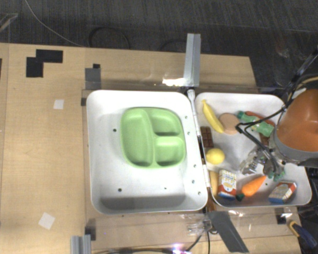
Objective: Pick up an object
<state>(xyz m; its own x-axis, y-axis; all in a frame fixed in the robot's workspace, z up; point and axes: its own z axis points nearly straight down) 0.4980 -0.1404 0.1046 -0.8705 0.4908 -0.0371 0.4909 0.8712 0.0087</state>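
On the bench (37, 157), the left bin (103, 142) carries a green divided tray (151, 136); the right bin (302, 187) carries a banana (212, 116), lemon (215, 156), carrot (253, 186) and small cartons. The hand (261, 162) hangs low just above the carrot, but I cannot tell its grip.

Arm (302, 128): bulky rounded orange band, glossy, with a grey ring segment directly beneath it. Black cables (265, 121) loop out from the orange band on its left side, one with a green connector or tag near its end, and thinner dark and yellowish lines run off above the band. Hand (261, 163) just below-left of the orange band: small metallic silver-grey assembly with dark parts and a bit of green, details too small to make out.
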